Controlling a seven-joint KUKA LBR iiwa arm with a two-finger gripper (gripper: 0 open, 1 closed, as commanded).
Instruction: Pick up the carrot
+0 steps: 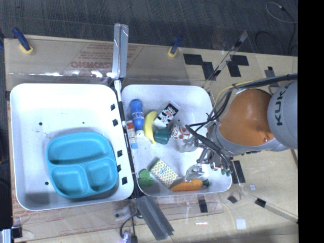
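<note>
The orange carrot (186, 186) with a green top end lies flat along the front wall of the right bin (202, 94), near its front right corner. My gripper (196, 172) hangs just above and slightly behind the carrot, reaching in from the right. The carrot rests on the bin floor, and I see no part of it lifted. The arm's orange band (247, 118) sits over the bin's right rim.
Also in the right bin are a blue bottle (135, 110), a yellow banana (150, 126), a teal cup (161, 134), a black-and-white item (167, 114), a checkered packet (164, 172) and a green object (145, 176). The left bin (30, 100) holds a blue divided tray (81, 163).
</note>
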